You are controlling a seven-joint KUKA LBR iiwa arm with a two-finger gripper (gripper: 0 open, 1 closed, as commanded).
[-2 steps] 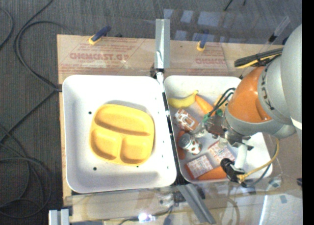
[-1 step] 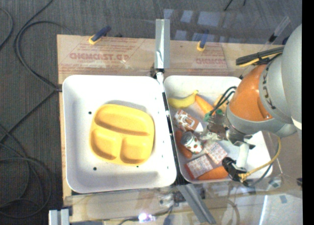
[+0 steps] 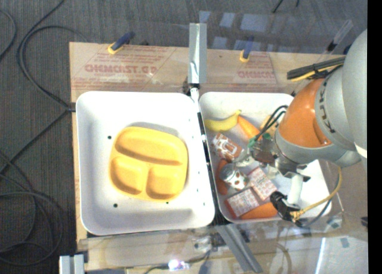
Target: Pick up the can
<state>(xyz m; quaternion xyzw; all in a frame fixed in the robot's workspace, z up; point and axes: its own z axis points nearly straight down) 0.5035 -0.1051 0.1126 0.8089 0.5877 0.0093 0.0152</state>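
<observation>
We judge the pick as not yet made: the can [image 3: 232, 174] lies on its side in the right bin [image 3: 262, 101], low among the clutter, and nothing shows it lifted. The arm [image 3: 310, 126] hangs over that bin from the right, with the gripper [image 3: 262, 158] just above and to the right of the can; whether it is open, or has hold of anything, we cannot tell, since the wrist and cables hide it. What is left, as we read it, is the grasp itself and the lift. Room is tight: a banana [image 3: 222, 123] lies toward the bin's far wall, a small printed packet [image 3: 224, 145] sits just beside the can, and a red patterned box [image 3: 242, 201] lies near it below. The can sits near the wall shared with the left bin [image 3: 89, 165], which holds a yellow divided tray [image 3: 149, 162].
</observation>
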